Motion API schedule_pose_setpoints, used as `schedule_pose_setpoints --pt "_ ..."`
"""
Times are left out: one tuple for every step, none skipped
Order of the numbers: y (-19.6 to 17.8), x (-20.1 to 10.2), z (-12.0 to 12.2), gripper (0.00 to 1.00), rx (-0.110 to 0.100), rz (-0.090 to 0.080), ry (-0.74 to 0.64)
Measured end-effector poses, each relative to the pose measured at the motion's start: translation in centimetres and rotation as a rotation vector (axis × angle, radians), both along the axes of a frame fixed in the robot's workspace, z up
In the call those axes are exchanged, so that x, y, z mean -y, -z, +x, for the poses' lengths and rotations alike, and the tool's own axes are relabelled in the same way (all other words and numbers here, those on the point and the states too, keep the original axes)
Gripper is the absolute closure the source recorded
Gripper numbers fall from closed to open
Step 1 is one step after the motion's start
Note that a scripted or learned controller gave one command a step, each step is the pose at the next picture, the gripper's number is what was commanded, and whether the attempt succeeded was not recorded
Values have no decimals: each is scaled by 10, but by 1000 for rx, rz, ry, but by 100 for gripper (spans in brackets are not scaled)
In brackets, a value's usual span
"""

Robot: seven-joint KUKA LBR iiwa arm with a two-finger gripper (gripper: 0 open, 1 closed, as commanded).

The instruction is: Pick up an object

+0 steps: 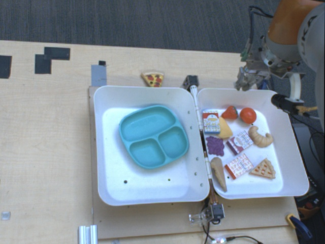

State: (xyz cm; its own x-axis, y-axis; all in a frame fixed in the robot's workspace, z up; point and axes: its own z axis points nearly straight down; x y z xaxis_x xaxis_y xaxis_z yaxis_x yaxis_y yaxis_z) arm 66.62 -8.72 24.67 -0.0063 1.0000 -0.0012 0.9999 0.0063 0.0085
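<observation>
- At about 1 o'clock in the camera view, the claw (247, 79) hangs above the far rim of the right bin (294, 151), over the surface rather than over the toys.
- Claw state: cannot tell, too small and dark against the rim. Nothing visible between its tips.
- Arm (297, 19) comes in from 2 o'clock, orange band up top.
- Candidate objects all sit in the right bin: tomato (248, 115) at the bin's 12 o'clock, red wedge (230, 112) just beside it at its 9 o'clock, croissant (260, 136) near centre-right, pizza slice (263, 169) at 5 o'clock.
- Also there: small carton (210, 122) at 10 o'clock, touching a yellow piece (225, 130); purple grapes (215, 146) below them; two wrapped snack packs (238, 154) mid-bin; tan cone-like piece (218, 172) at 7 o'clock along the divider.
- Left bin (109, 182) holds a blue divided plate (153, 136), centred.
- A second pizza slice (152, 79) lies outside the bins on the surface, at 12 o'clock of the left bin.
- Progress: looks like the very start. No object lifted, none gripped.
- Left to do, as I judge it: move over a target, descend, close, lift. Tomato and red wedge are nearest the claw.
</observation>
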Motion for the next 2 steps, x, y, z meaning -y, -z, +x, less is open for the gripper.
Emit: schedule_pose_setpoints --pt "2 0 -1 0 -4 1 0" --pt "147 14 -40 0 5 0 1"
